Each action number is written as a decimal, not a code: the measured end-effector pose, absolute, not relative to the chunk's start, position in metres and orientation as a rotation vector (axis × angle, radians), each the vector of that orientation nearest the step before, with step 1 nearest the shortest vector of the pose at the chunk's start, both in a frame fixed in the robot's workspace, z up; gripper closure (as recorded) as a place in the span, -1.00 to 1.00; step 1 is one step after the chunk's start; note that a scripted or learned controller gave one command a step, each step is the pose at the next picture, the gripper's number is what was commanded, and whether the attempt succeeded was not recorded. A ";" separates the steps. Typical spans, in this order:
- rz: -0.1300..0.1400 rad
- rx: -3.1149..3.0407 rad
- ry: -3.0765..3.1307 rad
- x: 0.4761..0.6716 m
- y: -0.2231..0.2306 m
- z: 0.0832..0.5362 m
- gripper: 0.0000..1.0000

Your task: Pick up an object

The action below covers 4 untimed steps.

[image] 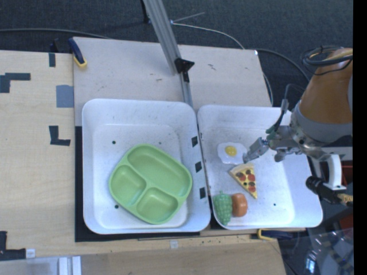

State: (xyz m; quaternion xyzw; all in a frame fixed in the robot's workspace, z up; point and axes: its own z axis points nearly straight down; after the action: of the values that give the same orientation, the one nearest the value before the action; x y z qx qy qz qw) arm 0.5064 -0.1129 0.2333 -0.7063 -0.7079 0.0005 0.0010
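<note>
From my seat I see the arm reaching in from the right, its orange band above the wrist, with the pincer low over the right bin. The pincer tip sits between the fried egg toy and the pizza slice toy, just beside both. I cannot tell whether it is open or closed at this angle, and I see nothing caught in it.

The things I could pick all lie in the right bin. The fried egg toy, white with a yellow yolk, lies near the bin's left wall, about midway up. The pizza slice toy lies just below and to the right of it, its point aimed toward the bin's lower right. Near the lower left corner of the same bin lies a carrot toy, green leafy top on the left and orange body on the right, close to the front wall.

The left bin holds a green divided plate with three compartments, lying flat in the lower middle of the bin.

On the tabletop behind the bins a metal rail runs at a slant from the top of the view down to where the two bins meet. A blue and yellow clamp sits at the tabletop's far left corner. Thin cables trail across the dark floor beyond.
</note>
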 end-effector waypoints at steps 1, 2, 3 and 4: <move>0.001 -2.218 -2.223 0.506 -0.113 0.233 -1.00; 0.007 -2.216 -2.220 0.513 -0.111 0.186 -1.00; 0.009 -2.215 -2.217 0.509 -0.108 0.122 -1.00; 0.000 -2.230 -2.228 0.511 -0.110 0.090 -1.00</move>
State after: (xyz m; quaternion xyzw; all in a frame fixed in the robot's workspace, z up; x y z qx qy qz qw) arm 0.5110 -0.1103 0.0904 -0.7074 -0.7068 0.0000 -0.0052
